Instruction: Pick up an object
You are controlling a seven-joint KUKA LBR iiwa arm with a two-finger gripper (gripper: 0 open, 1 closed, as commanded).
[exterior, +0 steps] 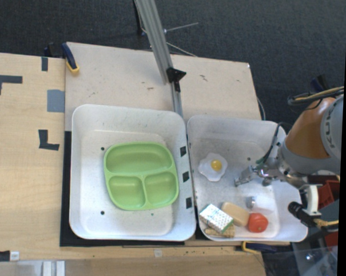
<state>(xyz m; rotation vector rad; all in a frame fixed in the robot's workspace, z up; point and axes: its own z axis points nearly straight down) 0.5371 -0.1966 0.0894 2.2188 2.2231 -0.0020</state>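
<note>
The arm (310, 138) leans in over the right bin (230, 128), its claw (245, 178) low above the bin floor, pointing toward the fried egg (212, 166) (nothing between the fingers; open or closed, I cannot tell). Behind the claw, toward the bin's near edge, lie a red tomato (258, 223), a tan block (235, 213) and a small box (216, 217). Beyond the egg, the left bin (80, 159) carries a green tray (140, 175).

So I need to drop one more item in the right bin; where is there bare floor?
Bare floor lies behind the fried egg, by the right bin back wall. The front is crowded: box, tan block, tomato.
</note>
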